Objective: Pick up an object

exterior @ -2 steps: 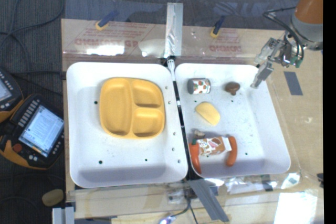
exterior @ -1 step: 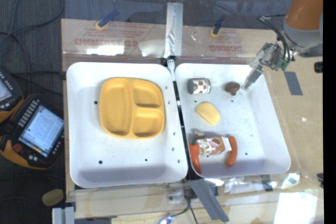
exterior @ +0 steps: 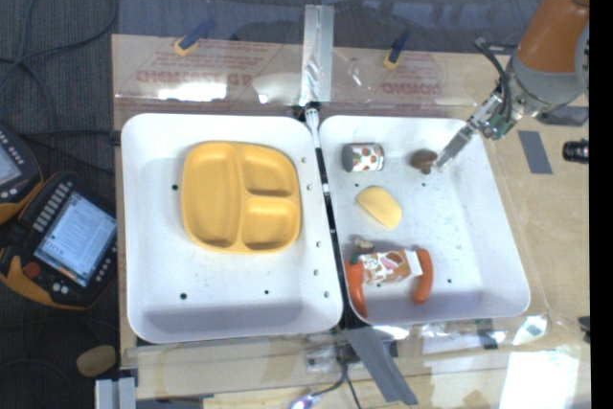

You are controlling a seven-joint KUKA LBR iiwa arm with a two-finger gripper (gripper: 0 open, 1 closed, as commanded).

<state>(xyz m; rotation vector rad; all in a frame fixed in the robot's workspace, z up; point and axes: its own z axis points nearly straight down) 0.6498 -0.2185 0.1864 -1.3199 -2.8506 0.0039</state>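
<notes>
Two white bins, one yellow tray, one can, one carrot

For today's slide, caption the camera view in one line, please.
KUKA arm's gripper lowered beside a small brown object in the right bin; a yellow divided tray lies in the left bin.

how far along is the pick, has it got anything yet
Done: the gripper has been brought low into the right bin, its tip right beside the small brown object. In hand: nothing visibly held. Whether it touches the brown object is unclear. Left: the grasp and lift. The small can, yellow piece, orange carrot-like item and packet lie on the bin floor; the yellow divided tray sits in the left bin.
</notes>
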